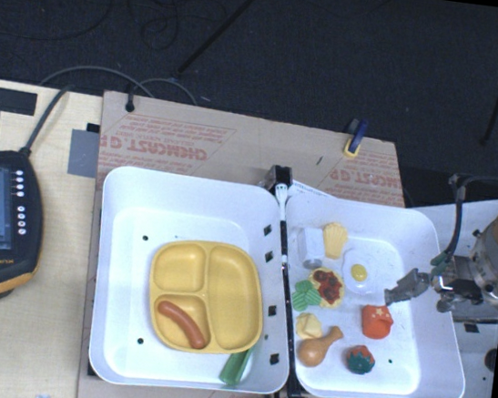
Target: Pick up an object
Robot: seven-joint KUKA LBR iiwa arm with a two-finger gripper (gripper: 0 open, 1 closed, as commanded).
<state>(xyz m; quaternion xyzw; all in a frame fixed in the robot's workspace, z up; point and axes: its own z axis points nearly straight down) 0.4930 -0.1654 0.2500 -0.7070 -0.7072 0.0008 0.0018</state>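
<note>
Since no toy sits between the fingers yet, picking one clear target is the job. Nearest the camera lie the strawberry (360, 359) and drumstick (318, 345), then the red tomato (377, 321), well spaced in the right bin (430, 380). Beyond it, the gripper (404, 289) hovers; whether it is spread or closed, I cannot tell. Centre over the tomato, descend straight.

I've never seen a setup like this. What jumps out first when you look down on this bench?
The yellow divided plate in the left bin catches the eye first, with a toy sausage lying in its front compartment. Next comes the colourful heap of toy food in the right bin: a fried egg, a red tomato and a chicken drumstick. The gripper reaches in from the right, just above the tomato.
</note>
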